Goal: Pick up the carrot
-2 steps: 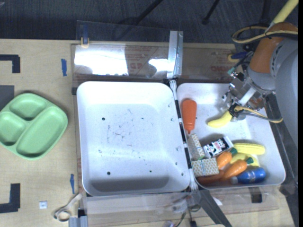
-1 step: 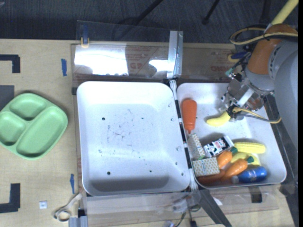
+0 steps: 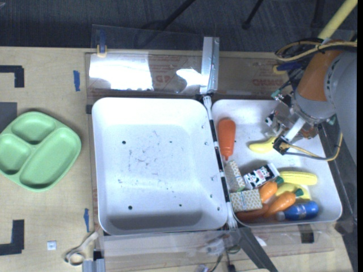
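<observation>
A long orange carrot (image 3: 227, 137) lies along the left wall of the right bin (image 3: 334, 208), pointing toward the back. Two smaller orange carrot-like pieces (image 3: 276, 196) sit in the pile at the bin's front. My gripper (image 3: 279, 122) hangs over the back right part of the right bin, to the right of the long carrot and well apart from it. A yellow banana-shaped piece (image 3: 261, 147) lies just below and to the left of the gripper. I see nothing held by the gripper.
The front pile of the right bin holds a yellow banana (image 3: 298, 178), a blue bottle (image 3: 300, 211), a black-and-white carton (image 3: 258, 176) and small boxes (image 3: 245, 199). The left bin (image 3: 153, 163) stands beside it. A green divided plate (image 3: 37, 150) rests on the bench at the left.
</observation>
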Motion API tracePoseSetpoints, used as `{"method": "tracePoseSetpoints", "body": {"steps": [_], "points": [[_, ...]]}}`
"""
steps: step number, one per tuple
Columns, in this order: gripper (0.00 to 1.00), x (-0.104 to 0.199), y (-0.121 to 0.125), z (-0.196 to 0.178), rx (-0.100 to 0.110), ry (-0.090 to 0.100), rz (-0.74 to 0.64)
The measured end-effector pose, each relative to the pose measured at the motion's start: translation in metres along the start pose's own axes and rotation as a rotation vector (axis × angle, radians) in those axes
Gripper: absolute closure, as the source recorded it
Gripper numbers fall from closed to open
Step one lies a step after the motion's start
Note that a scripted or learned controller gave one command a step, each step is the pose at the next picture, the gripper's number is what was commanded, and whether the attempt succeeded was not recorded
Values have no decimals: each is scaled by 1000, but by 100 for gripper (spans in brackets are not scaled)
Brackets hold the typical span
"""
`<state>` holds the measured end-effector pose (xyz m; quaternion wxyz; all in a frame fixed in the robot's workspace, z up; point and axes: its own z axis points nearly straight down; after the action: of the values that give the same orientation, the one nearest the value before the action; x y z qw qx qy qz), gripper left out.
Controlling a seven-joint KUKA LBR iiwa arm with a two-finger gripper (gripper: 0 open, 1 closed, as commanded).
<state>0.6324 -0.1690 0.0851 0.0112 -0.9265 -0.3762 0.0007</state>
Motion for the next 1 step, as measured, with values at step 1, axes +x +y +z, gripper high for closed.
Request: {"method": "tracePoseSetpoints", "body": {"steps": [1], "points": [[0,-8,5,1,-10,-8,7]]}}
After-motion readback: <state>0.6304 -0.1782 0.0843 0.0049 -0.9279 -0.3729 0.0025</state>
